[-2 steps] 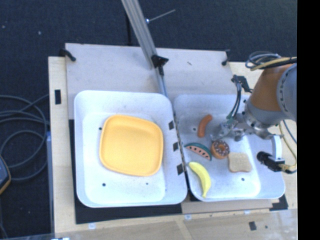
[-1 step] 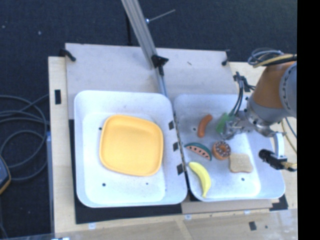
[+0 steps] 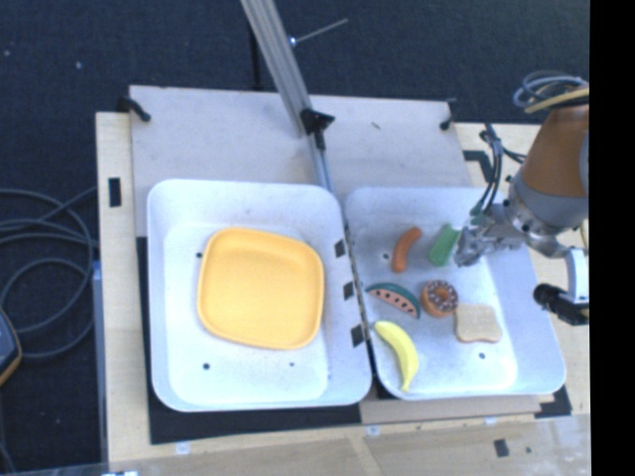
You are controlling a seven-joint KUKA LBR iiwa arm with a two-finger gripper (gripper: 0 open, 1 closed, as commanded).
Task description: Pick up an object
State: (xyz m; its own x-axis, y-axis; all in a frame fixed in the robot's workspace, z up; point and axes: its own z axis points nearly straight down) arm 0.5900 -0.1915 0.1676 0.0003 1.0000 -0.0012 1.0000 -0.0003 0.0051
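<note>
From above, the tool (image 3: pixel 466 249) hangs low in the right bin (image 3: pixel 531 365), just beside a green piece (image 3: pixel 443 245) on its left. Whether it grips anything, I cannot tell. Further left is an orange sausage (image 3: pixel 404 249); below the tool lie a donut (image 3: pixel 439 297), a toast (image 3: pixel 477 322) and a banana (image 3: pixel 399 353). I think nothing is lifted yet; the grasp remains.
</note>
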